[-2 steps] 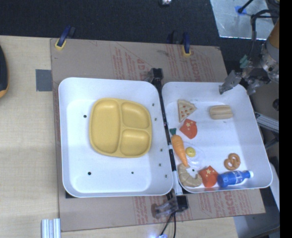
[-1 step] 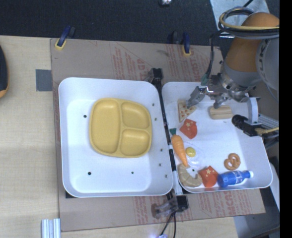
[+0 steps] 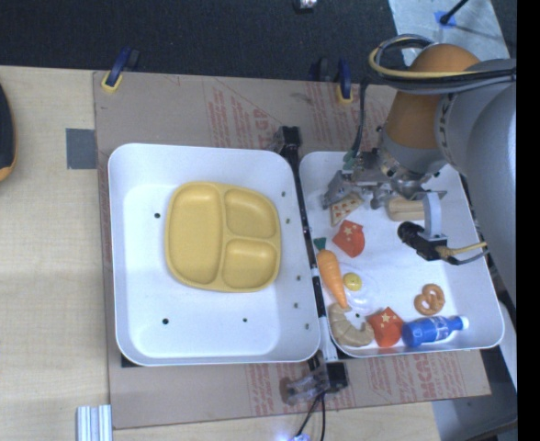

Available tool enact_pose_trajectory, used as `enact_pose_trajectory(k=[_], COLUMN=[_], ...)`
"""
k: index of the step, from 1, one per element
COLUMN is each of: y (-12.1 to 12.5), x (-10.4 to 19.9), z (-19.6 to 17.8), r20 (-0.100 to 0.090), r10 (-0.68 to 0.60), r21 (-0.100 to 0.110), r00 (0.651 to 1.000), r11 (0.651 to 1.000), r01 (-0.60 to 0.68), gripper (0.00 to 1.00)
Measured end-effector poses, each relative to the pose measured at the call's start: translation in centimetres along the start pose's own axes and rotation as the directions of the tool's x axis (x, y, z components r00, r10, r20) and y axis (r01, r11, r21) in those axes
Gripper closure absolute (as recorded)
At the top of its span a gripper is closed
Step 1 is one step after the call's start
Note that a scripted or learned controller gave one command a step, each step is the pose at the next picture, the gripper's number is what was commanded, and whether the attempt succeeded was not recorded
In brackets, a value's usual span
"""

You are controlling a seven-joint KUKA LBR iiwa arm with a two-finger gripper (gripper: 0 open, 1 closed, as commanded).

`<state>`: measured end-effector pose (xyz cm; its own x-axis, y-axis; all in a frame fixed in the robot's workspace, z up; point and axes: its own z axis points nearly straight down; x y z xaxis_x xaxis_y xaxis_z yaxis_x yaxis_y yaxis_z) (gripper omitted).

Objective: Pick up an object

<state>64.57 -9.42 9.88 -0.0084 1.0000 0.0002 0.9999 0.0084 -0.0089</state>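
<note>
While the end effector (image 3: 343,191) hangs low at the right bin's (image 3: 477,333) far left corner, just above the cracker (image 3: 345,209), you're at the reach step; its state you cannot tell. Next you need a straight descent onto the cracker, clear of the strawberry (image 3: 349,238).

The arm (image 3: 454,108) hides the right bin's (image 3: 477,288) far corner.

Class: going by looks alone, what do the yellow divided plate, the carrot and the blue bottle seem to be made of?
Yellow divided plate: probably moulded plastic, matte, with soft rounded compartments. Carrot: likely toy plastic, uniform glossy orange. Blue bottle: seemingly plastic, with a white cap; too small to tell more.
</note>
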Motion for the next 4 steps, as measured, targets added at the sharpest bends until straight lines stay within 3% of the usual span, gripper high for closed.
enact_pose_trajectory(k=[2,3,4], y=[1.1,1.1,-6.7], x=[0.2,0.1,2.4], z=[0.7,-0.4,-9.8], r20=[0.001,0.002,-0.002], r10=[0.001,0.000,0.007], r21=[-0.005,-0.004,-0.006], r00=[1.000,1.000,1.000], r11=[1.000,1.000,1.000], r01=[-0.001,0.000,-0.007], gripper=[0.00,1.00,1.00])
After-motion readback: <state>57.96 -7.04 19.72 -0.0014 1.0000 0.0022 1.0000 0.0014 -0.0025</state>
